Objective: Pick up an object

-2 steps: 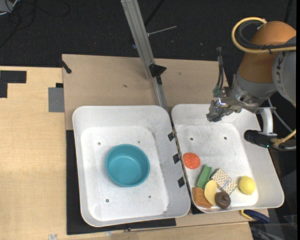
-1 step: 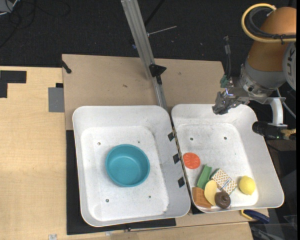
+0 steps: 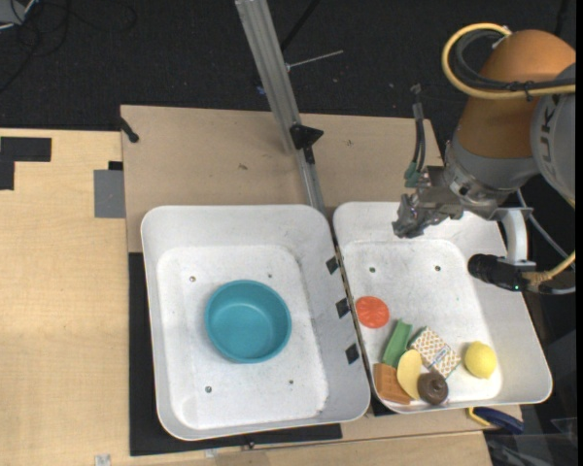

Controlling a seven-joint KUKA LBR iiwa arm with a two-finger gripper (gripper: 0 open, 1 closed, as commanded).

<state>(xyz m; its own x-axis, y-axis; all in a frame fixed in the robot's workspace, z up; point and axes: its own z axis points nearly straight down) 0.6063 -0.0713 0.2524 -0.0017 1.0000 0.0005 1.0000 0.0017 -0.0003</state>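
The gripper [image 3: 409, 223], fingers unreadable to me, hangs over the right bin's [image 3: 525, 343] far edge, so dropping there would likely catch nothing.

Two bins sit side by side on the table [image 3: 68, 260]; the bowl [image 3: 249, 320] lies in the left bin [image 3: 175, 231]; small things huddle at the near edge of the right bin [image 3: 525, 357]; the gripper [image 3: 411, 221] hangs over its far edge.
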